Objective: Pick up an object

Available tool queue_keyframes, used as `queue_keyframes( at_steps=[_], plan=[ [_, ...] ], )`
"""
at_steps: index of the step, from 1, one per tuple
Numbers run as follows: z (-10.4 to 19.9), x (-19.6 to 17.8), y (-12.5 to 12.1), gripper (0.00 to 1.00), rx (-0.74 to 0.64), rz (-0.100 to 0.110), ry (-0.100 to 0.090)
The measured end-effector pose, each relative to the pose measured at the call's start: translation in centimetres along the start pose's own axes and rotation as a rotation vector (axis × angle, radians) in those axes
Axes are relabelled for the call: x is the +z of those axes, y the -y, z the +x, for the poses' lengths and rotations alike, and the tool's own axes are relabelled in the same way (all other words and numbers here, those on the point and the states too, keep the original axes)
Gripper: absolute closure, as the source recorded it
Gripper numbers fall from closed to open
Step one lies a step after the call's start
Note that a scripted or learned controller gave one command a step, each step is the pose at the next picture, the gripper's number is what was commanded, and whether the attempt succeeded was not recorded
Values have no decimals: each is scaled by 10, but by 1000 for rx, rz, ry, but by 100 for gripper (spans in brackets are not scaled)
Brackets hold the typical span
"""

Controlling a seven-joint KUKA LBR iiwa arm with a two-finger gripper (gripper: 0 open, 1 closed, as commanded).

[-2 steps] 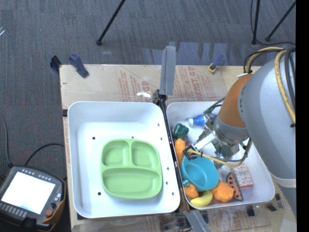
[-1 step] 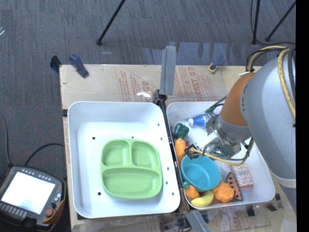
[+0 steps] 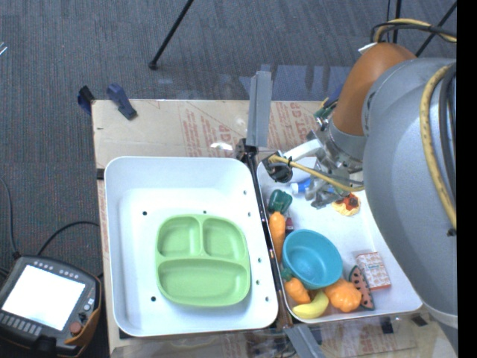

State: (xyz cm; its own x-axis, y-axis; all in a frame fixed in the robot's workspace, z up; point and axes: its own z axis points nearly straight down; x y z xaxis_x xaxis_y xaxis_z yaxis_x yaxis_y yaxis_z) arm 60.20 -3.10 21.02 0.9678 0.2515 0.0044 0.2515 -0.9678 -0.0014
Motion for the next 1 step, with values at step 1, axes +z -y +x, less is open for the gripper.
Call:
queue_keyframes(
  at_steps=[1],
  plan=[
    [-40,25,9,100,52,2,13]
  ],
)
